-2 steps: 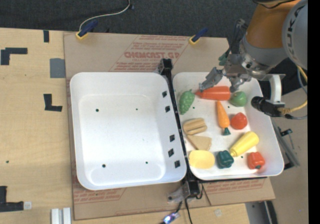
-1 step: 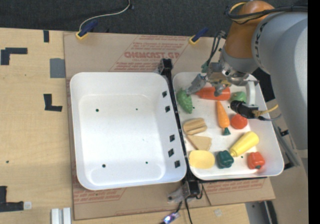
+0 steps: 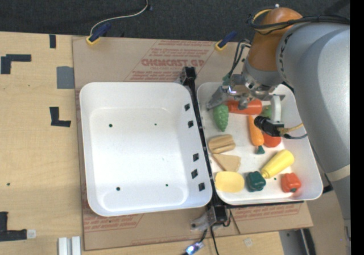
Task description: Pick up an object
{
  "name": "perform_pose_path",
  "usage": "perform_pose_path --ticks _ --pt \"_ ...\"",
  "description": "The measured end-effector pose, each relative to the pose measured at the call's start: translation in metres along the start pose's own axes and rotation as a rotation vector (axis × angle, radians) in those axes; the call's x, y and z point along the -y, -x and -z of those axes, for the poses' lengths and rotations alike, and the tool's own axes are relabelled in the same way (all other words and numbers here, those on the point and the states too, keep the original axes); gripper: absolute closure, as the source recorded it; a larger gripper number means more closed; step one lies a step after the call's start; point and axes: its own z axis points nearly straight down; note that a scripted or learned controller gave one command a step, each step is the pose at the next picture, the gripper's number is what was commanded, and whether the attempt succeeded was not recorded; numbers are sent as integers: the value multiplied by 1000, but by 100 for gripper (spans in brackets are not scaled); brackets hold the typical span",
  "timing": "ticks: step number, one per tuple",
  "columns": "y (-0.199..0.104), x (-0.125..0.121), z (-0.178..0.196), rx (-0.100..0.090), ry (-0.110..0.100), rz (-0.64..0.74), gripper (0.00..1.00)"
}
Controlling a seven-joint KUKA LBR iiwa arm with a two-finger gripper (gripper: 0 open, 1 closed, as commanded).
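1. At the left, the left bin (image 3: 136, 145) is seen with a bare white floor; nothing is held in it that could be picked up.
2. Just right of the divider, in the right bin (image 3: 301, 191), a green vegetable (image 3: 220, 116) is found near the top, with a bread roll (image 3: 221, 144), a tan wedge (image 3: 228, 162) and a yellow round piece (image 3: 229, 181) below it.
3. Further right, a carrot (image 3: 256, 131), a dark green pepper (image 3: 255, 181), a yellow corn-like piece (image 3: 277, 163) and a small red pepper (image 3: 290, 182) are laid on the bin floor.
4. The gripper (image 3: 242, 95) is positioned low over the top of the right bin, just beside the green vegetable and over a red-orange item (image 3: 245, 106).
5. Whether the fingers are spread or pressed together cannot be told; nothing is seen gripped between them.
6. The task is judged to be at the reaching stage: no object is lifted yet, and gripping and raising are left to be done.
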Motion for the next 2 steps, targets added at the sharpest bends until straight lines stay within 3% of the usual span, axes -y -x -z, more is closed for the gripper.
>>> perform_pose_path --ticks 1,2 --pt "1 1 6 4 -2 1 100" --pt "-69 79 83 -3 -7 4 100"
